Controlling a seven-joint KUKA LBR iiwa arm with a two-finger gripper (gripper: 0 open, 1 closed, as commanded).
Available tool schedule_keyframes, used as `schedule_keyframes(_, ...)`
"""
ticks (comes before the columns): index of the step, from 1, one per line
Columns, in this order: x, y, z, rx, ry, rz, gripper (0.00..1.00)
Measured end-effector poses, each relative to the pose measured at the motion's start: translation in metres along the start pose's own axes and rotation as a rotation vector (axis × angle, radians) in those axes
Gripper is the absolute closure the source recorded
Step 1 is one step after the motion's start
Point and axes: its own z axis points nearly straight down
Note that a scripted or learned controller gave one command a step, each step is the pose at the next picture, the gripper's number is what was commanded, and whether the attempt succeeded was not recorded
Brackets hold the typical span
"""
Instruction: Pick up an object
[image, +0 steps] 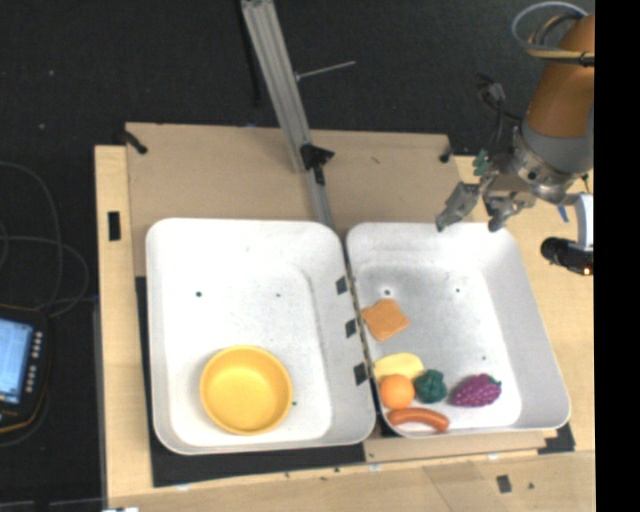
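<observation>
Far down-left of the tool (472, 216) sits a yellow bowl (246, 388); nearer, below it, a toast slice (385, 320) and toy foods. The tool hangs with fingers spread, holding nothing; approach is under way, descent comes next.

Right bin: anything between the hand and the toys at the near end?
Nothing visible. The hand hangs open over the right bin at its far rim; bare floor lies between it and the toast piece, with the purple grapes beyond.
</observation>
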Motion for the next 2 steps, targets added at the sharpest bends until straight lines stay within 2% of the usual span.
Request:
schedule_keyframes(1,0.000,0.000,0.000,0.000,-0.001,0.000,0.00)
schedule_keyframes(2,-0.001,-0.002,0.063,0.007,0.000,0.003,0.00)
